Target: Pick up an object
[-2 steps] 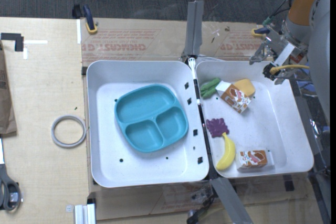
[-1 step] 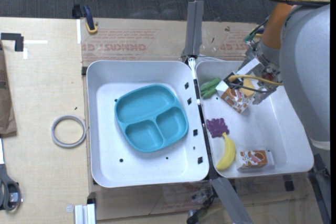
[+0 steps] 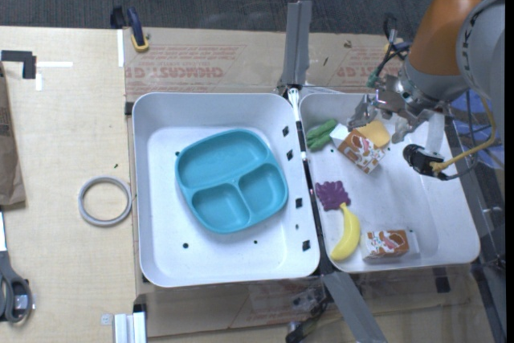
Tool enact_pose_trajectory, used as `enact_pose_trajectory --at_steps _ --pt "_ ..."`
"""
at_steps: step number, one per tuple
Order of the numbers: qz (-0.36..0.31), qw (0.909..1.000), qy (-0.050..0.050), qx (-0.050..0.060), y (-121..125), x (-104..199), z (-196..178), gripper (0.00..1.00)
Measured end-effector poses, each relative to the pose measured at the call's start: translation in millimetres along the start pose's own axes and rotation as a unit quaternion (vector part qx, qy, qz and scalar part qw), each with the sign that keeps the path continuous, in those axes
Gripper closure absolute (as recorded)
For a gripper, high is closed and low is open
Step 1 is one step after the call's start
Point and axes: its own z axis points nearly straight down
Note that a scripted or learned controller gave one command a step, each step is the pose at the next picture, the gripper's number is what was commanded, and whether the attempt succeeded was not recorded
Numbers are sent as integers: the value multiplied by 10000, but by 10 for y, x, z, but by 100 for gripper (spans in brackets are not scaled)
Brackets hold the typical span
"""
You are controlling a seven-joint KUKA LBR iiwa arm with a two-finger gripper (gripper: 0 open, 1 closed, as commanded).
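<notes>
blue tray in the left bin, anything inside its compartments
Nothing visible: the blue tray sits in the left bin with all three compartments bare. Whatever lies beneath the tray is covered and cannot be seen.

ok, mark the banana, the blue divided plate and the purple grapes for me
banana [image 3: 347,234], camera view, middle of its curved body
blue divided plate [image 3: 231,181], camera view, ridge between its compartments
purple grapes [image 3: 331,193], camera view, centre of the bunch

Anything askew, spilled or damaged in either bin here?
Nothing stands out. The blue tray lies flat in the left bin. In the right bin, the banana, grapes, green pod and two snack boxes lie loose but unspilled.
</notes>
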Motion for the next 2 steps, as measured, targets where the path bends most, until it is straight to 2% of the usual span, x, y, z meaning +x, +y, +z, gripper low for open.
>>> enact_pose_trajectory --at_steps 1,2 --pt "-1114 9936 -31 -162 -56 7 585 0" --pt "-1261 9920 2 -25 11 75 765 0"
